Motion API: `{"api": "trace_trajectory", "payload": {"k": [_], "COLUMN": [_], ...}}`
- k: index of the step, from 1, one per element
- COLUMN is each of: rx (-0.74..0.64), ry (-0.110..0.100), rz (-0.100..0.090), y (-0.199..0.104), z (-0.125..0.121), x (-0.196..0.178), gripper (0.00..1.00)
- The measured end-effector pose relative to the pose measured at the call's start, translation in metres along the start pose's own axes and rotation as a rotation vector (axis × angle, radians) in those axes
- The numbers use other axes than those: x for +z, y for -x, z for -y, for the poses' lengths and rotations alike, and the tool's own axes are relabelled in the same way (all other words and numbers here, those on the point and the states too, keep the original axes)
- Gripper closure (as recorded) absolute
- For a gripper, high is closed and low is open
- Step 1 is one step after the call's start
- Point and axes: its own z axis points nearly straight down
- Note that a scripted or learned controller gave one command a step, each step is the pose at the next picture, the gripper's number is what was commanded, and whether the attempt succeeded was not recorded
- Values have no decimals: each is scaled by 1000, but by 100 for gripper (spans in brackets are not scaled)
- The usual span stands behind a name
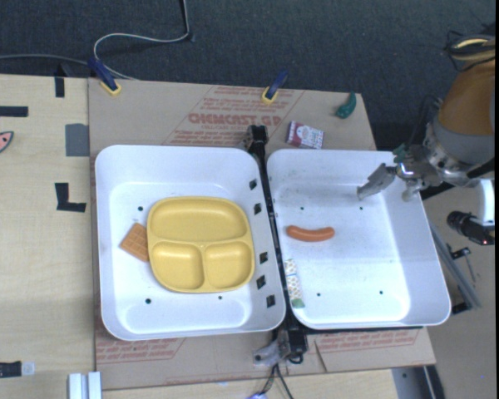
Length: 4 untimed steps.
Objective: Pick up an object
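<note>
Orange sausage mid-bin, clear of walls

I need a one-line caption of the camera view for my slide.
Gripper over the right bin, up-right of a sausage; yellow divided plate in the left bin.

Open white floor all around the sausage in the right bin; yellow tray apparently crowding the left bin.
</note>
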Motion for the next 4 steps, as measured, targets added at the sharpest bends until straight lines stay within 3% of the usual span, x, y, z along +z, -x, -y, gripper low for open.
{"api": "trace_trajectory", "payload": {"k": [1,2,3,4], "rx": [0,-2,-3,-4], "ry": [-1,6,6,5], "rz": [-1,0,3,2], "y": [-37,-82,-81,-82], "z": [38,-29,-29,-29], "x": [112,118,108,99], "gripper": [0,0,100,100]}}
